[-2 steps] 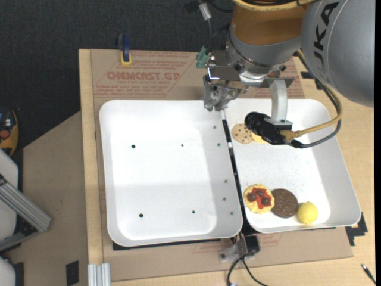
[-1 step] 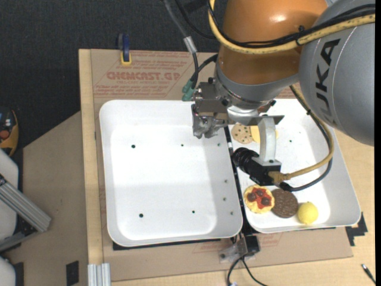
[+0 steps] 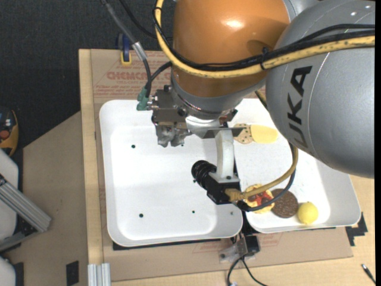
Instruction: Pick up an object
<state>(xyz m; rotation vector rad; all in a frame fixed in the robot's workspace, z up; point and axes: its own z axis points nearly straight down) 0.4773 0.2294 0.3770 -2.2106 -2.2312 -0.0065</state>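
Camera view shows the shallow white left bin [image 3: 140, 177] with bare floor across the left and centre of the frame. The grey two-finger gripper [image 3: 171, 137] hangs over that bin's upper part, with nothing seen in its grasp; how far the claw stands open cannot be told from this angle. Judged step: approach, no object yet secured. Candidates all lie in the shallow white right bin [image 3: 312, 171]. At centre right are a tan speckled flat piece [image 3: 241, 135] and, touching it, a pale yellow flat oval [image 3: 266, 134]. At lower right a red-and-yellow crumpled item [image 3: 258, 199], a dark brown round disc [image 3: 285, 205] and a yellow lemon-like ball [image 3: 308, 213] sit clustered. The next move calls for travel rightward, then descent over one piece; the ball appears least crowded.
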